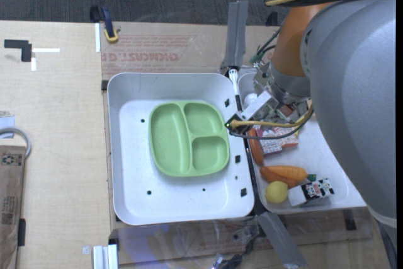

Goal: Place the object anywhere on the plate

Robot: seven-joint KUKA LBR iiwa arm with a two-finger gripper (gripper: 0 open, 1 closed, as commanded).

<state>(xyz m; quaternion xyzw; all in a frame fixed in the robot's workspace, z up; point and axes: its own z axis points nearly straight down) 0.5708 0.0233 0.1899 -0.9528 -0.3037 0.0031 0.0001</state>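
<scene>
A light green divided plate [189,137] lies in the left white bin [126,154], with nothing on it. My gripper [280,111] is down in the upper left part of the right bin [340,195], under the orange-banded wrist, which hides most of it. Beneath and beside it lie a pink-and-white packet [277,146] and a reddish sausage-shaped piece [255,148]. Nothing is visibly held.
Lower in the right bin lie an orange carrot [284,172], a yellow lemon [276,192] and a black-and-white box [313,190]. A small white ball [251,99] sits near the bin's upper left corner. The arm's grey bulk covers the right side.
</scene>
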